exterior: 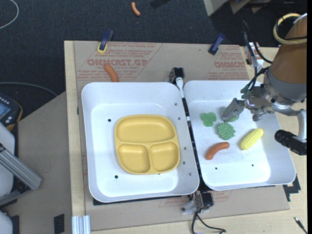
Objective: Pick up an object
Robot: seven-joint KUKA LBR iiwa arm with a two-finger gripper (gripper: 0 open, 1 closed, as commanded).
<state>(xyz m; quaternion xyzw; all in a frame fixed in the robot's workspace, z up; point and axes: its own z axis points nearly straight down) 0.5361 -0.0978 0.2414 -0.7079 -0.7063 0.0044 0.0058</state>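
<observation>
Red block lettering runs across the brown cardboard sheet (146, 57) under the bins, and on the left it reads roughly "CHEMCAST GP", printed in a repeating pattern; the copy at upper right is too broken up to read. Two blue clamps (104, 41) pin the sheet's far edge.

Over to the arm: the grey KUKA arm with its orange band (290, 57) comes in from the right and hangs over the far right part of the right-hand shallow white bin (278, 174). Its wrist is bent down and leftward, pointing the metal two-finger gripper (233, 112) at the toys. One grey finger (232, 111) shows plainly, tilted, its tip just beside the greens; the other I can't make out, so how wide the tool stands cannot be told, and nothing is seen clamped in it.

In that bin: a small green plastic broccoli-like piece (208, 119) to the left of the gripper, a rounder green knobbly toy (225, 129) just below the fingertip, a yellow toy corn cob (251, 138) to its right, and an orange toy sausage (217, 150) lying nearer the front.

The left white bin (97, 130) holds a yellow three-compartment plastic plate (146, 143), flat in the middle. A second orange sausage (111, 72) lies on the cardboard beyond that bin, and a third small one (135, 9) on the dark floor.
</observation>
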